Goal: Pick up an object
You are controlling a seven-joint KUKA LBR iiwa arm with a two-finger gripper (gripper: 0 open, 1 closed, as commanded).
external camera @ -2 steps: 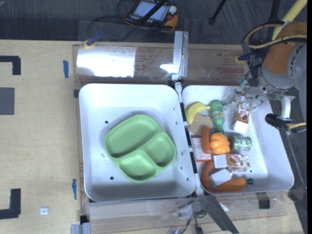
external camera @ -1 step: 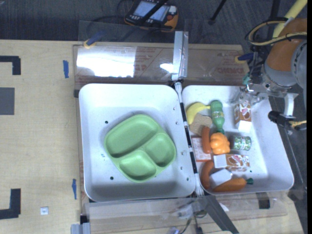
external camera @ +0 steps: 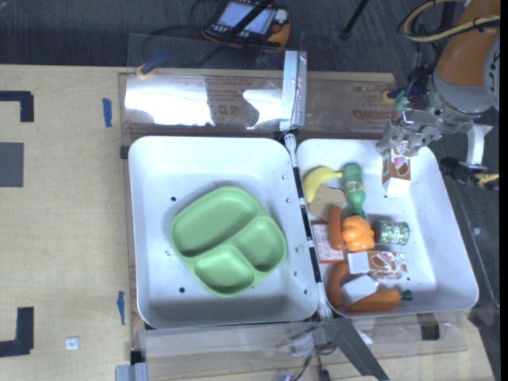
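Note:
My gripper (external camera: 403, 151) hangs over the back right corner of the right bin (external camera: 448, 236), under the grey wrist with its orange band. Its fingers are shut on the top of a small brown and white carton (external camera: 398, 173), which hangs upright just below them. Further left in that bin lie a yellow banana (external camera: 316, 181), a green bottle (external camera: 353, 185), an orange pepper (external camera: 357, 232), a green can (external camera: 393, 232), a red and white box (external camera: 379, 263) and a carrot (external camera: 379, 298).
The left bin (external camera: 151, 181) holds a green divided plate (external camera: 228, 240). A metal divider (external camera: 292, 94) stands behind the two bins. Cables and a handheld controller (external camera: 242, 21) lie at the back. Bare wooden bench (external camera: 55, 213) spreads to the left.

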